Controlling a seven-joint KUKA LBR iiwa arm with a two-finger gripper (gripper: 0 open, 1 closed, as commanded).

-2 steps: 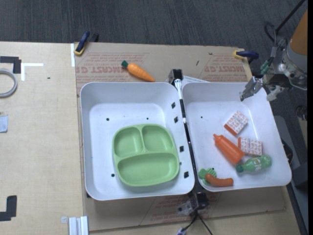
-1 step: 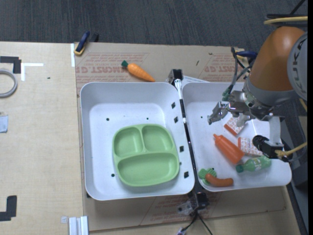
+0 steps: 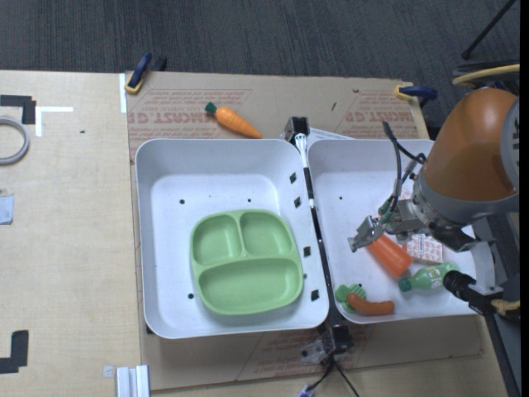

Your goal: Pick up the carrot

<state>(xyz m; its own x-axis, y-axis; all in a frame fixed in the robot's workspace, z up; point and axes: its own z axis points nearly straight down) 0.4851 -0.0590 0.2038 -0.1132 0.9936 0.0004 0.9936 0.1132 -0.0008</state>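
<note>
An orange carrot with a green stub (image 3: 234, 121) lies on the cardboard behind the left bin, outside both bins. In the right bin (image 3: 347, 180) a thick orange carrot-like piece (image 3: 390, 255) lies tilted near the middle. A thinner orange-red piece with a green leafy end (image 3: 364, 303) rests by that bin's front wall. My gripper (image 3: 374, 231) hangs low in the right bin, directly above and touching or nearly touching the upper left end of the thick orange piece. The arm's orange band hides the bin's right part.
A green divided plate (image 3: 245, 260) lies in the left bin (image 3: 165, 188). A small green bottle (image 3: 426, 278) and a white-and-red packet (image 3: 425, 246) lie to the right of the thick orange piece. Clamps hold the cardboard's back edge.
</note>
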